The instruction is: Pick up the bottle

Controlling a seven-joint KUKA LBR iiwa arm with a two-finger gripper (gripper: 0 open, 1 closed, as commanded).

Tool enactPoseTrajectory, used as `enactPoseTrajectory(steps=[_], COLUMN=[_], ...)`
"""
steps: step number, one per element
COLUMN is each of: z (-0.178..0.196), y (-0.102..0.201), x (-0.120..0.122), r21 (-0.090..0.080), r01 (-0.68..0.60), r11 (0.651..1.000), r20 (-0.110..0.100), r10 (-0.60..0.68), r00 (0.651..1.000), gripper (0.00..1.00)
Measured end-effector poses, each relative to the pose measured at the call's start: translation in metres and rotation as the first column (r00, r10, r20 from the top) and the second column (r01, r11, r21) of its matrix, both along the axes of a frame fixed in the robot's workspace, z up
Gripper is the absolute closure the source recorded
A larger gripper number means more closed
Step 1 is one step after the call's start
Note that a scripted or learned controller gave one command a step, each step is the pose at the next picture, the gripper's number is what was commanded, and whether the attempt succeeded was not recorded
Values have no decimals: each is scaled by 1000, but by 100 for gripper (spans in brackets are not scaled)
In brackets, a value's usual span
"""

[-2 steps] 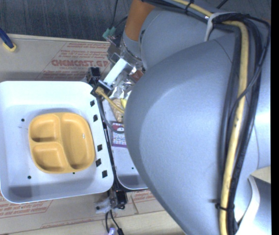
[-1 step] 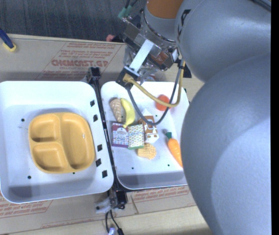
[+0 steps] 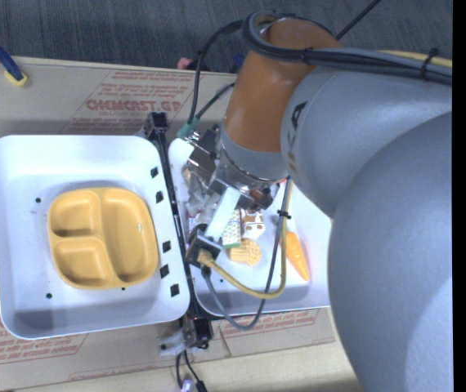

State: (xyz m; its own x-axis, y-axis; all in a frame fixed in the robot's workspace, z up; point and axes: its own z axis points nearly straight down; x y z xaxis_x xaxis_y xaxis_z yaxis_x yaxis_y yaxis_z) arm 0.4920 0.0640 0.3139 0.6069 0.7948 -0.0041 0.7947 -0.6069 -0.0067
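From my remote seat I look down at a slant on a cardboard-covered bench (image 3: 94,104) carrying two shallow white bins side by side. The left bin (image 3: 20,162) holds a yellow divided plate (image 3: 102,237) with three compartments, lying flat near the bin's middle. The right bin (image 3: 249,300) is largely covered by my arm (image 3: 364,202), a bulky grey body with an orange band above the wrist, reaching in from the right. The wrist and gripper (image 3: 217,211) hang low over the right bin's left part, close to the divider between the bins. I cannot tell whether the jaws are apart or together; the wrist housing hides them. Just beneath the wrist I see a small jumble: a yellow ridged item (image 3: 245,254), an orange carrot-shaped piece (image 3: 297,256) lying lengthwise toward the near wall, and a printed white and green object (image 3: 231,229). I cannot pick out the bottle with confidence, so I cannot give its long axis or heading. A yellow cable (image 3: 241,288) loops over the bin floor.
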Motion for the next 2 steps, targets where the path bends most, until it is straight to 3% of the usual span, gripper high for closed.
enactPoseTrajectory(steps=[1,2], z=[-19,-116], y=[11,34], x=[-16,-17], r21=[3,3], r01=[-414,-538], r11=[910,843], r20=[2,2], r10=[414,538], r00=[910,843], gripper=[100,100])
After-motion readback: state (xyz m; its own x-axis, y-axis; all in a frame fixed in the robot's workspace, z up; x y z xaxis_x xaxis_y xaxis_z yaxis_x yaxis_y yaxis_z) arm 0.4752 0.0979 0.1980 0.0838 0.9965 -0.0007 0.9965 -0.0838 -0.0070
